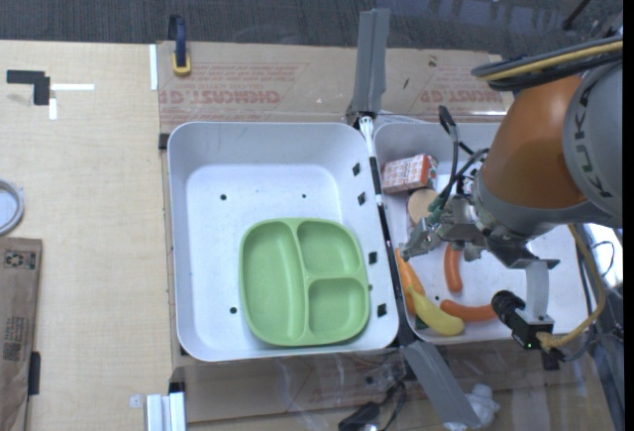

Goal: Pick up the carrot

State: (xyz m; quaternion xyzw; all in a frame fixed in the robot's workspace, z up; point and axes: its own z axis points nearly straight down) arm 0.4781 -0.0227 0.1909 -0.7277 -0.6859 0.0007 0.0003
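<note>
Where the right bin (584, 266) meets its left wall, you see the carrot (408, 277): slim, orange, slanted. Gripper (443, 233) hovers above; grip state unreadable.

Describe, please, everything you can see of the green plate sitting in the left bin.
The pale green, rounded-square plastic divided plate lies flat and upright on the floor of the shallow white left bin, toward its near right corner. It has three compartments: one long section down its left side and two smaller ones on its right, split by raised ridges. All three look bare. Its right edge lies close to the bin's right wall; whether it touches cannot be told. Nothing else touches it.
</note>
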